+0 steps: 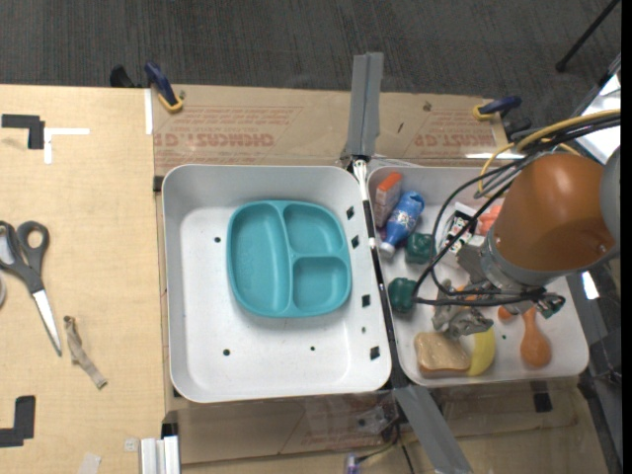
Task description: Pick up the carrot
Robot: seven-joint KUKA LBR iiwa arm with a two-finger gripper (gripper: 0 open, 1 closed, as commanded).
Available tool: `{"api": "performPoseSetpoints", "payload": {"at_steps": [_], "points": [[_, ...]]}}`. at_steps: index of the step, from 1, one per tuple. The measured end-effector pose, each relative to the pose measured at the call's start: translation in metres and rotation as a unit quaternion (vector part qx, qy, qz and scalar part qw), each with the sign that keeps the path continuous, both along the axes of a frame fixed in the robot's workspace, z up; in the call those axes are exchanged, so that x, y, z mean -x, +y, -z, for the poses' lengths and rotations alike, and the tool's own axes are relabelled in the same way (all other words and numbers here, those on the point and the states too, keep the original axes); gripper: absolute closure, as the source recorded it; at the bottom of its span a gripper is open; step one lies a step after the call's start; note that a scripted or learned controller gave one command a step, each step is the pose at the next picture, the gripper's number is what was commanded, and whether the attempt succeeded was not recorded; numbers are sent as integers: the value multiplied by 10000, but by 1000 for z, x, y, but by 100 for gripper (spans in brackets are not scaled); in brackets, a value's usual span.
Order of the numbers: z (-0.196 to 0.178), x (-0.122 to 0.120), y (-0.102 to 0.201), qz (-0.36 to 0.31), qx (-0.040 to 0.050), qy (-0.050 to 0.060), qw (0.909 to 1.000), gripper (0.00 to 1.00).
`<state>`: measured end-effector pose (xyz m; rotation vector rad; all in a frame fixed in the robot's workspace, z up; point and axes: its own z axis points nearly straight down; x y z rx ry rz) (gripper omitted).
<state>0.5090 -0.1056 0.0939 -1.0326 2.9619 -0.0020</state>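
Arm lowered into the crowded right bin, carrot lying at its near right.

On the bench at far left, scissors (pixel 30 270) are lying beside a tan strip (pixel 81 349). Mirrored red print is showing on the cardboard (pixel 257 131) beyond the bins, too faint to be read with certainty. The left bin (pixel 197 354) is being occupied by a teal divided plate (pixel 290 258), with open white floor left all round it. In the right bin (pixel 563 358), a blue bottle (pixel 403 217), an orange-and-white pack (pixel 387 194), two dark green pieces (pixel 402 292), bread (pixel 441 354) and a banana (pixel 483 351) are crowded together, leaving little room. The gripper (pixel 464 316) is hanging just above the bread, under the orange band (pixel 551 213); its finger state cannot be told. The carrot (pixel 534 342) is lying near the right wall, just right of the gripper.
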Motion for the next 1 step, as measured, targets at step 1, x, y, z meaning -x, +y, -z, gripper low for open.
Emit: {"api": "performPoseSetpoints", "payload": {"at_steps": [1], "points": [[-163, -56, -38, 355, -6, 2, 9994, 100]]}}
